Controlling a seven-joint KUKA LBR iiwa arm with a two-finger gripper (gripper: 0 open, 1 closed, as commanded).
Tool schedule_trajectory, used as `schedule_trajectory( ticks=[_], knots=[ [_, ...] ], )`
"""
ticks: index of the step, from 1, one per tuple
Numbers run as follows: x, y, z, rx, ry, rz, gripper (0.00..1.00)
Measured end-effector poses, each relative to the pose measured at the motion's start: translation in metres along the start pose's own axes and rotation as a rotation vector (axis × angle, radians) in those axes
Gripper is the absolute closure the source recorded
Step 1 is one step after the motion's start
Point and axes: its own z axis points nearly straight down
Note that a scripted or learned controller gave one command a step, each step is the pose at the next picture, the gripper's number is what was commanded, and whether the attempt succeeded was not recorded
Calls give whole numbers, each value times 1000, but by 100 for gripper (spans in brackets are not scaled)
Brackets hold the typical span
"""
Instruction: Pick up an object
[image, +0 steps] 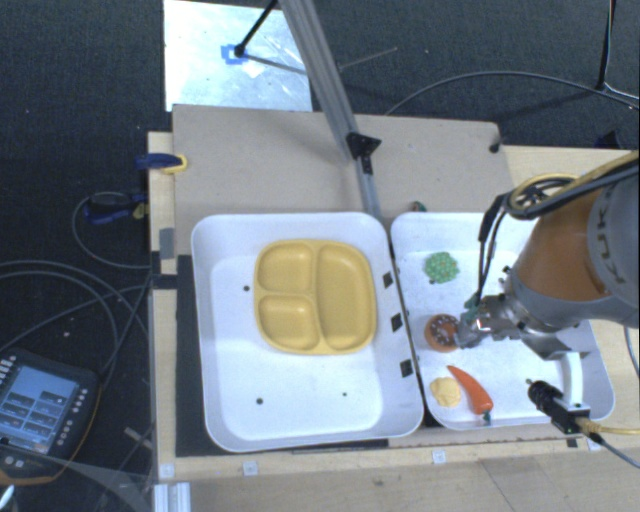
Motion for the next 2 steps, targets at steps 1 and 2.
schedule_trajectory(
  ticks=[1,2],
  knots=[
    [-4,9,-47,-1,-1,-1,100],
    [-4,12,-97,-2,-1,-1,100]
  ],
)
